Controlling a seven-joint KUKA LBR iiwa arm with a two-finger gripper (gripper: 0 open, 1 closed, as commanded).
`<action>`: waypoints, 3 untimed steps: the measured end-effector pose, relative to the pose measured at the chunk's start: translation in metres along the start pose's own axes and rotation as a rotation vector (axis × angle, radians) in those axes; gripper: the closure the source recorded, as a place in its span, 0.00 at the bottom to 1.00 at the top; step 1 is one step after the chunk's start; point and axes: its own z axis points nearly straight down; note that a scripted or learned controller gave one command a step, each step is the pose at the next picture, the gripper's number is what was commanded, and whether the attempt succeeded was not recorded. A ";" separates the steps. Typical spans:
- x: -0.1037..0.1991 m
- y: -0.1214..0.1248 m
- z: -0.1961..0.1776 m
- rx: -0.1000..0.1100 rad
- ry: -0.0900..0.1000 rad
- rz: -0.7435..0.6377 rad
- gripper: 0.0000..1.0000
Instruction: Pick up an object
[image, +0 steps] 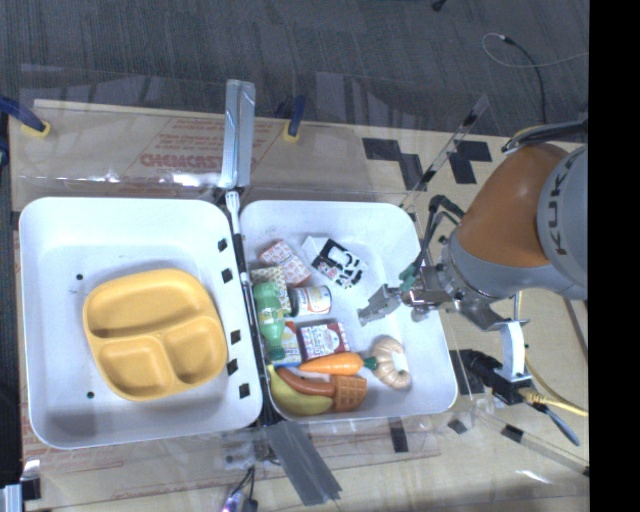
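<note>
Two shallow white bins side by side on the bench: left bin (40, 300), right bin (390, 222).

In the left bin, near its middle, a yellow plastic tray with three compartments (150, 330), lying flat.

In the right bin, a heap of small things crowded toward the left wall and the near edge:
- near the far-left corner, a red-and-white checkered packet (285, 262);
- just right of it, a white packet with black markings (338, 265);
- against the left wall, a green plastic bottle (268, 310);
- beside the bottle, a small pale jar with a red label (312, 300);
- below the jar, a dark red flat box (322, 340);
- touching the box's near side, an orange toy carrot (335, 365), lying crosswise;
- at the near-left corner, a yellow toy banana (300, 402);
- toward the near-right corner, a pale beige toy pastry (392, 362), apart from the walls.

Grey two-finger gripper (380, 303) reaching in over the right bin's right wall, above bare white floor, right of the jar and beyond the pastry. Touching none of these things. Whether spread or pressed together: cannot tell. Nothing seen in its grasp.

Behind it, past the right edge, the arm's orange band (505, 215).
</note>
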 end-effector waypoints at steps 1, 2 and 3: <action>-0.040 -0.014 0.120 -0.002 -0.001 -0.016 0.00; 0.030 0.036 0.118 -0.005 -0.004 -0.131 0.00; 0.068 0.095 0.117 -0.008 -0.008 -0.292 0.00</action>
